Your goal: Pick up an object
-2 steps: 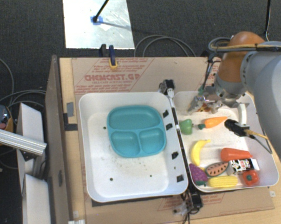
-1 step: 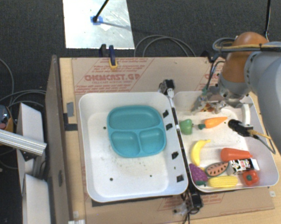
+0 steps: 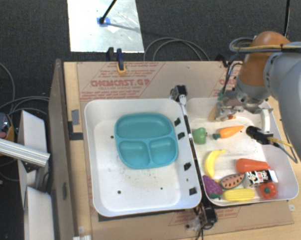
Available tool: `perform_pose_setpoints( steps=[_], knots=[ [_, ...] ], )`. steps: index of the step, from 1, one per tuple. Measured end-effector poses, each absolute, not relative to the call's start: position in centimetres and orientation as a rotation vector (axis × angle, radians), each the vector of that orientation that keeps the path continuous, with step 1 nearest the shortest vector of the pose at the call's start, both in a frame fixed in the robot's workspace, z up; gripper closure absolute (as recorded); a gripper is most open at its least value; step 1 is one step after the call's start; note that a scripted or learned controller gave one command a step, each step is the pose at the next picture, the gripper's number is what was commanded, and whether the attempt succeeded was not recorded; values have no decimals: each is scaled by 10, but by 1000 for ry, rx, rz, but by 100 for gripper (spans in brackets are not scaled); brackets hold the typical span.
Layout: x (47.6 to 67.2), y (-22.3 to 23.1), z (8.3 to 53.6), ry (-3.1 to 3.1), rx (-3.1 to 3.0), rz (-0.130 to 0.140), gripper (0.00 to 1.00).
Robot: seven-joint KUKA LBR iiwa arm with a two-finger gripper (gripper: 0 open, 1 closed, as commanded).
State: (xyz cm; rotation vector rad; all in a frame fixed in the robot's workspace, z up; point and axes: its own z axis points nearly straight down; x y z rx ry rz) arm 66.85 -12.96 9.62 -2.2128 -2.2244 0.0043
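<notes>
Dark carpet is surrounding the brown tabletop (image 3: 138,77), which is carrying two shallow white bins side by side. I am reaching my claw (image 3: 226,111) down into the far end of the right white bin (image 3: 291,180); whether it is apart or together I cannot tell. Nothing is showing in its grip. Just beside it an orange toy carrot (image 3: 229,132) is lying, with a small green toy pepper (image 3: 199,136) to its left. Nearer the camera a yellow toy banana (image 3: 212,161), a red-orange toy pepper (image 3: 251,165) and a yellow toy corn cob (image 3: 238,194) are resting. A teal divided plastic plate (image 3: 145,140) is sitting in the left white bin (image 3: 106,193).
</notes>
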Motion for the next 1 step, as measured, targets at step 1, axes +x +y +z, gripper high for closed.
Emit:
perform_pose_setpoints(
  steps=[1],
  knots=[
    [669, -130, 96, -2226, -2212, 5, 0]
  ],
)
